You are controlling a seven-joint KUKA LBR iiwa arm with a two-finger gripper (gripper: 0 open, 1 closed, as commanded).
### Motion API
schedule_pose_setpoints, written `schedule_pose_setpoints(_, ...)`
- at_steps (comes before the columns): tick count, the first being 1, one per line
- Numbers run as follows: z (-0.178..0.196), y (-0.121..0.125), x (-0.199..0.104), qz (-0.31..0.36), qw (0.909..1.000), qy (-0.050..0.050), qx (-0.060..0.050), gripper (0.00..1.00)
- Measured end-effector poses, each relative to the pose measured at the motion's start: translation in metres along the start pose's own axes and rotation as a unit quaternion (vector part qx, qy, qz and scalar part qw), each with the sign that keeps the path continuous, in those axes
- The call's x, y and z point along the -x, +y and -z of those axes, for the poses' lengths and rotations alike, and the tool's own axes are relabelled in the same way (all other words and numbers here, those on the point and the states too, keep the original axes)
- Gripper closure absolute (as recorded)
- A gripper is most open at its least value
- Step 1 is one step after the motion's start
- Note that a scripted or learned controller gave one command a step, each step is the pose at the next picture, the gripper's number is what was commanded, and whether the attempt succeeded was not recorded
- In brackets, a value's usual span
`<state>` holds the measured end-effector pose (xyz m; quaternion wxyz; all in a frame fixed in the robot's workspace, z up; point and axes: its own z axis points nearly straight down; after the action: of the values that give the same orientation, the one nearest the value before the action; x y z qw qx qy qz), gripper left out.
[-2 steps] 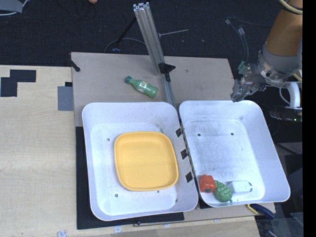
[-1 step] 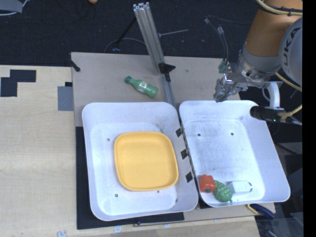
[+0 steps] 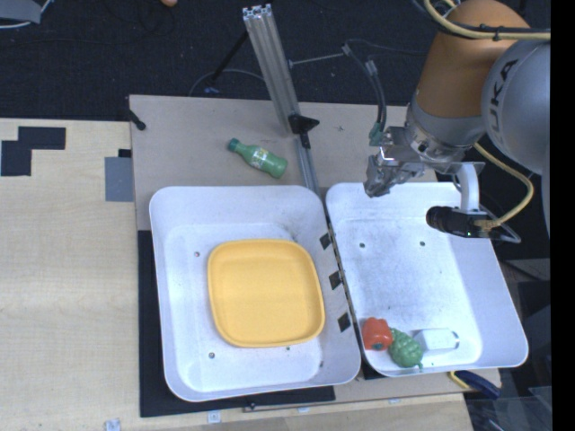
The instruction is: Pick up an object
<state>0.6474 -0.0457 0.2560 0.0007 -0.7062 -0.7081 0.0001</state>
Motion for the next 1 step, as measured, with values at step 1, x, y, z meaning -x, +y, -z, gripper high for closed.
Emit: schedule_pose_setpoints(1, 0.0032, -0.0086, -0.0542, 0.0, 1.0, 0.0, 0.0, 1.0)
